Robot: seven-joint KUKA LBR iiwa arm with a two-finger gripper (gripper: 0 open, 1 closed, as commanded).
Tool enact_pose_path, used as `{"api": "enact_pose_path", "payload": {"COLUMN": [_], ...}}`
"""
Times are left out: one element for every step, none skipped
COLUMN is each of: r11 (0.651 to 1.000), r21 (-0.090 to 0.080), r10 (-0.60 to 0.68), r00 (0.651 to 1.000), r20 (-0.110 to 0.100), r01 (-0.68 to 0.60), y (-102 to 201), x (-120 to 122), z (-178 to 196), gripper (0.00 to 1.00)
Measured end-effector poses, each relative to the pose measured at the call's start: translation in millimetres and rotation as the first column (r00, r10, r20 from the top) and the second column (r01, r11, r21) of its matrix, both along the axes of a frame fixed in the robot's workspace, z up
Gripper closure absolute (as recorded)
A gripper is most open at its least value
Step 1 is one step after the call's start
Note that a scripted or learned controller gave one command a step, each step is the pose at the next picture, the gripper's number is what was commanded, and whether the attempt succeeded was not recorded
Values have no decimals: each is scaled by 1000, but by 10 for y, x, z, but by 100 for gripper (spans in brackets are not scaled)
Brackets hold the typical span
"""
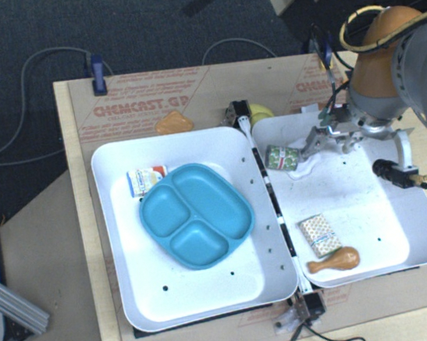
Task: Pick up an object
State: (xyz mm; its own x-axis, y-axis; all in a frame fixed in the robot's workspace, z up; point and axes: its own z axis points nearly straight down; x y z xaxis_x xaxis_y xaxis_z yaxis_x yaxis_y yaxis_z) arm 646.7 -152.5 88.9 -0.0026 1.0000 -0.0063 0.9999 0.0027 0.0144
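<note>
My gripper [321, 136] hangs low over the back left part of the right bin [413, 244], under the grey arm and its orange band [383, 28]. Just left of the gripper lies a green packet [281, 156], close to it; I cannot tell whether they touch. Nearer the bin's front sit a small patterned box [319, 234] and a brown drumstick-shaped toy [335, 261], both well away from the gripper.
The left bin [135, 287] holds a blue divided plate [196, 215] and a small white carton [145, 179] at its back left. Behind the bins, on the cardboard, lie an orange lump [173, 122] and a yellow ball [261, 113]. A black part [393, 172] sticks out beside the wrist.
</note>
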Motion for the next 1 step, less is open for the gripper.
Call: {"api": "enact_pose_path", "payload": {"r11": [1000], "r21": [12], "r10": [-3], "r00": [1000], "r20": [-25], "r01": [4], "y": [576], "x": [-1265], "z": [-47], "gripper": [0]}}
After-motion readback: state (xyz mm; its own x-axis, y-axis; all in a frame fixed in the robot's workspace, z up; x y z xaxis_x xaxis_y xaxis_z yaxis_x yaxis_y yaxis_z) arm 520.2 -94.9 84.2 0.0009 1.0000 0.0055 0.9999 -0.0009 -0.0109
